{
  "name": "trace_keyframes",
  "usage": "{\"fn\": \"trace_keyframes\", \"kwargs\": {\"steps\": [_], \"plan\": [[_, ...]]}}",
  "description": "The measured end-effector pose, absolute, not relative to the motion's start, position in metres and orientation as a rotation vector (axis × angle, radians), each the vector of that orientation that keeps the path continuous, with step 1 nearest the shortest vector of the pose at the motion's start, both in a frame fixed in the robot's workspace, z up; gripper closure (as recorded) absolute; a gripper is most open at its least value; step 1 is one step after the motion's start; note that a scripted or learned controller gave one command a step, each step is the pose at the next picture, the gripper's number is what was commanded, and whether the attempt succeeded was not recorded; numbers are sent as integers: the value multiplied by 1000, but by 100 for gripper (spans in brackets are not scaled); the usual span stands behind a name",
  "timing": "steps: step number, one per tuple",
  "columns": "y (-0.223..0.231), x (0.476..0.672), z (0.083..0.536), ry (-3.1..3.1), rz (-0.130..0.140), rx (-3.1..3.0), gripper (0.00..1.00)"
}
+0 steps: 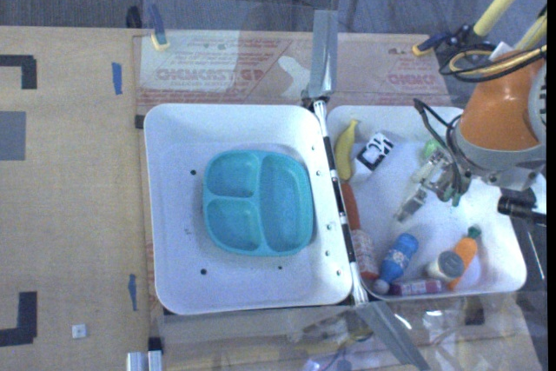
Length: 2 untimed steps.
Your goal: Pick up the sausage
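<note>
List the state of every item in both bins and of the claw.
Sausage: lying along the right bin's left wall, untouched.
Banana: lying at the bin's top left.
Blue divided plate: flat in the left bin.
Blue bottle: lying on its side.
Carrot: lying near the right wall.
Claw: hovering above the right bin.

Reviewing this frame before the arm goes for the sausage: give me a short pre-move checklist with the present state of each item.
1. Sausage located, lying along the right bin's left wall: ok.
2. Tool above the sausage: not ok, it sits off to the sausage's right.
3. Tool carrying nothing: ok, nothing seen between its fingers.
4. Sausage free of neighbours: not ok, the banana sits just beyond one end and a small bottle at the other.
5. Finger opening suited to the sausage: cannot tell.
</note>
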State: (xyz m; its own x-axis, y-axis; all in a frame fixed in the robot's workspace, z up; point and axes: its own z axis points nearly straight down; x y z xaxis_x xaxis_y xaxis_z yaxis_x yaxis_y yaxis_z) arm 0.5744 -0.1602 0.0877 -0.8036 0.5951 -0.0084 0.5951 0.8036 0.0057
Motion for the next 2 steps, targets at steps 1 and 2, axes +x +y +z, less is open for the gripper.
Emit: {"fn": "trace_keyframes", "kwargs": {"steps": [1, 2], "plan": [[-176, 633, 87, 3036, 1, 760, 0], [-172, 627, 87, 3053, 0, 695, 0]]}}
